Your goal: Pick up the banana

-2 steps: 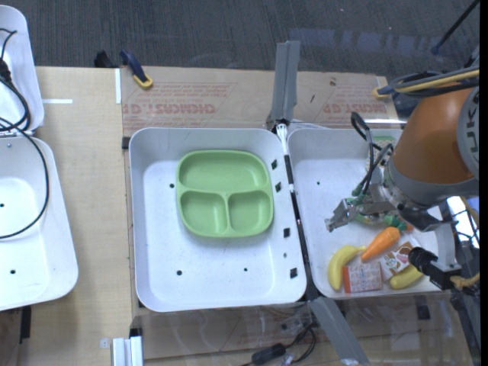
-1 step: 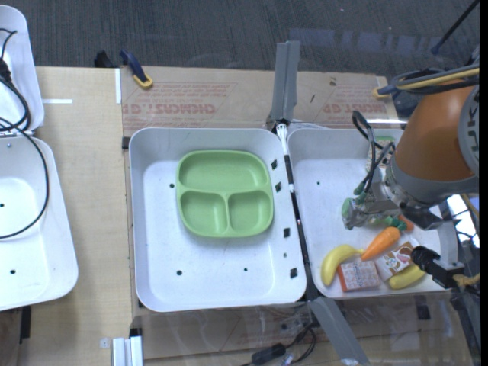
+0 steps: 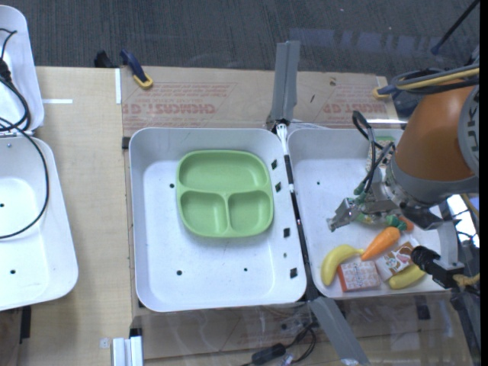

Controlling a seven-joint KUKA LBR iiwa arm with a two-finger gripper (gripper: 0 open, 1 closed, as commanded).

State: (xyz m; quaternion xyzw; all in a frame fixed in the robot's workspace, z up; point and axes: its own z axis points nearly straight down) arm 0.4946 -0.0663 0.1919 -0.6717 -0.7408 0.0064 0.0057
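The grey arm with the orange band (image 3: 435,139) is reaching in from three o'clock and hanging over the right-hand shallow white bin (image 3: 320,166). Its two-finger gripper (image 3: 345,216) is sitting low near the middle of that bin, its metal fingers pointing toward eight o'clock; they are appearing slightly parted with nothing between them, though the view is too coarse to be certain of the gap. The curved yellow banana (image 3: 334,261) is lying on the bin floor toward six o'clock of the gripper, near but apart from it, and is not being touched. Just beside the banana at three o'clock a small red-and-white carton (image 3: 358,275) is lying, with an orange toy carrot (image 3: 381,242) above that at one o'clock and a second yellow piece (image 3: 406,277) farther out at three o'clock. In the left-hand white bin (image 3: 152,227) a green three-compartment plastic tray (image 3: 225,193) is resting, well apart from the work. Assessment: the pick is not yet made; the banana is remaining on the floor ungrasped. Outstanding, in my judgement: shifting the gripper toward six o'clock over the banana, descending, closing and lifting, with the carton crowding one side.
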